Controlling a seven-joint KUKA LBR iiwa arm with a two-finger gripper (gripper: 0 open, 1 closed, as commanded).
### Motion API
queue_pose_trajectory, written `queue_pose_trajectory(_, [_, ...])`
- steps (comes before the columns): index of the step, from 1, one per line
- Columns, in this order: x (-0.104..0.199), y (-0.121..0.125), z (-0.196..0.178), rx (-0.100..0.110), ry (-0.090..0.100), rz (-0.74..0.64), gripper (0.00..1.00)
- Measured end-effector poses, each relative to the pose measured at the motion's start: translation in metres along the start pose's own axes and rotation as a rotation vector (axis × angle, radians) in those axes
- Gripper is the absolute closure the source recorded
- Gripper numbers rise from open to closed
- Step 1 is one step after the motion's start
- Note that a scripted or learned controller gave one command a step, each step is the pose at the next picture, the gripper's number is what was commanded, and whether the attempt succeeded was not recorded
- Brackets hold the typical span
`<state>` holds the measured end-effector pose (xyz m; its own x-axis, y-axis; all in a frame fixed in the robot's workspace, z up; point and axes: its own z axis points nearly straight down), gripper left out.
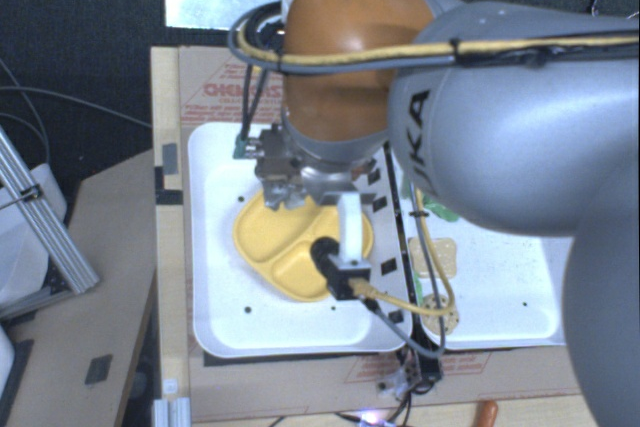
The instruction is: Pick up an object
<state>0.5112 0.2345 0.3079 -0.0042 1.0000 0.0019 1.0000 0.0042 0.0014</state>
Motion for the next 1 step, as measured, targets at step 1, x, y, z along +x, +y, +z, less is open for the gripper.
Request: queue_pose_trajectory(1, [-0.0001,0.0008,-0.0107,-0.001,0.001,-0.001,1.0])
